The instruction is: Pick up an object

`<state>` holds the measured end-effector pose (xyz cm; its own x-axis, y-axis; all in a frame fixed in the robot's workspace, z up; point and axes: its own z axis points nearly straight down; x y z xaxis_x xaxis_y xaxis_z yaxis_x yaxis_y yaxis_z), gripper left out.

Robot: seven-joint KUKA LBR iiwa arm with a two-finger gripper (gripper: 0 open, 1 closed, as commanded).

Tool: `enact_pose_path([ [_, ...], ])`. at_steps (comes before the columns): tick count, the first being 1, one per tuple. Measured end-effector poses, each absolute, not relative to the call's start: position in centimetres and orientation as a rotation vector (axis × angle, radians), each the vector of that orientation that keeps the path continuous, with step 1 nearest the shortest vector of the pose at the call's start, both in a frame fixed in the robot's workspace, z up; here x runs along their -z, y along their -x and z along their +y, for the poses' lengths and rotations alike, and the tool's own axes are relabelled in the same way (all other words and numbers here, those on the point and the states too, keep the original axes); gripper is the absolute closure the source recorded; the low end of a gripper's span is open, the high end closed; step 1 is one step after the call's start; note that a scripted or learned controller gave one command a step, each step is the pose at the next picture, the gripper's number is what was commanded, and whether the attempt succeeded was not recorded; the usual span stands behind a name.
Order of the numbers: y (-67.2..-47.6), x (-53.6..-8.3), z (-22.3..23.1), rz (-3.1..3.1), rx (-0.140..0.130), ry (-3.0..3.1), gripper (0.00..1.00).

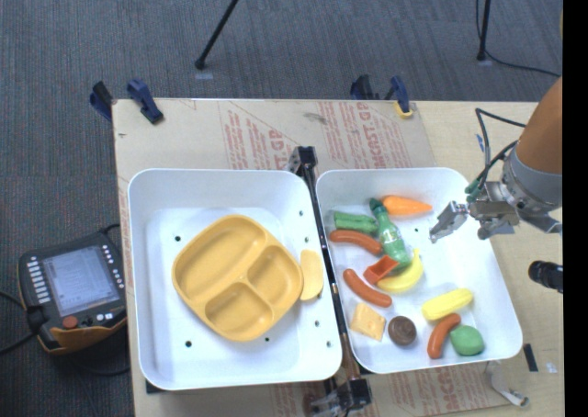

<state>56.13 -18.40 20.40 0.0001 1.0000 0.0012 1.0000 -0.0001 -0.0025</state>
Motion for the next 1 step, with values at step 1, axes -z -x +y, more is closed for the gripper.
enact_pose_path([
  [1,-59.68,-8.65,-14.96,-2.34,-0.002,2.089,0.0],
])
